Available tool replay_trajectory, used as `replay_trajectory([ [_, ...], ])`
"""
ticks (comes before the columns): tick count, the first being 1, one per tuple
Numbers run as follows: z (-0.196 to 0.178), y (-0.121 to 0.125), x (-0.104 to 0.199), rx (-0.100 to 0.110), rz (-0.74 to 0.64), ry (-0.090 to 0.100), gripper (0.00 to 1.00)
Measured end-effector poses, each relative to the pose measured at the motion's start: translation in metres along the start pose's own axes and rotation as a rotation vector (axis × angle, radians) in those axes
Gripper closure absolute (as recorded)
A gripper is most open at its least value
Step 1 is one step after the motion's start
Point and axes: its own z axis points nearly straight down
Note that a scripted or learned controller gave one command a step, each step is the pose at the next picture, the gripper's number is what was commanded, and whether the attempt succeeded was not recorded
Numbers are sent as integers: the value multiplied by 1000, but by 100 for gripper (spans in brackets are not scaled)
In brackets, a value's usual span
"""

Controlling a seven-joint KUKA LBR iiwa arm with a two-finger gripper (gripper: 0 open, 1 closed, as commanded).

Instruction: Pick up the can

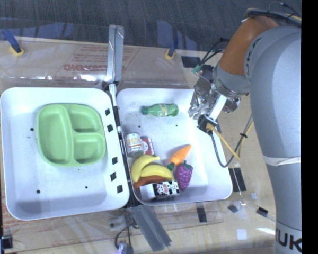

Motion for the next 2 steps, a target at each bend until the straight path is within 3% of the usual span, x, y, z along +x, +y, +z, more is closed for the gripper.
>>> replay_trajectory([
  [1, 104, -47, 7, 2, 515, 1, 100],
  [2, -205, -55, 16, -2, 584, 3, 100],
])
